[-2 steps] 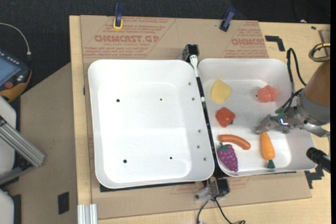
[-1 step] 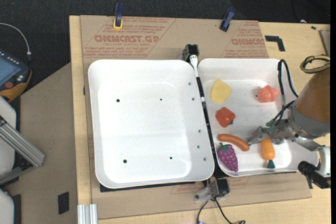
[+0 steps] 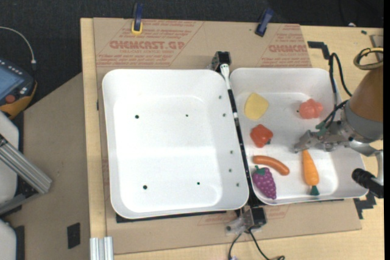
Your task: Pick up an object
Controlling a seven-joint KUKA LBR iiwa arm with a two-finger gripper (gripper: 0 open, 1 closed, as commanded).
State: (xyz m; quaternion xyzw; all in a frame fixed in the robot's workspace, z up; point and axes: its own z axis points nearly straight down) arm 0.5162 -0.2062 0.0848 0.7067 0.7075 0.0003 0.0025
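Right bin (image 3: 286, 75) holds six toy foods. Yellow piece (image 3: 256, 106) at far left; pink piece (image 3: 311, 109) at far right. Red piece (image 3: 261, 135) sits mid-left. Orange-red sausage (image 3: 272, 164) lies nearer, with the purple grape bunch (image 3: 264, 182) just beside it at the near left corner. Carrot (image 3: 310, 170) lies near right, green end toward the near rim.

Arm enters from the right. Hand (image 3: 312, 140) sits low over the bin floor, between pink piece and carrot, just beyond the carrot's far tip. Nothing visible between its fingers; how far apart they stand, I cannot tell.

Left bin (image 3: 164, 137) sits alongside on the bench (image 3: 91, 149).
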